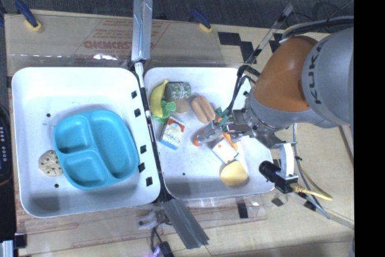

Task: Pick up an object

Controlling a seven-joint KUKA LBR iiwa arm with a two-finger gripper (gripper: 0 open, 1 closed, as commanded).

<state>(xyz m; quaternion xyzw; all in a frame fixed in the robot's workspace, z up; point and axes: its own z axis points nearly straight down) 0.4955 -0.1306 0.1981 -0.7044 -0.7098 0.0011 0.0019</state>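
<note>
Gripper [212,131] low in right white bin [198,186], near its middle; you cannot tell its state. Orange carrot-like piece [197,140] at its tip, white card [226,153] just below, yellow rounded lump [234,174] by front wall. You have bare floor front-left. Banana [157,98], green can [178,91], hot-dog bun [203,109], small carton [172,132] crowd divider side. Left bin [30,201]: blue divided tray [95,147], cookie [50,163].

We see the arm [313,84] reaching in over the right bin's right edge — orange band uppermost — its gripper [212,132] low over that bin's middle.
</note>
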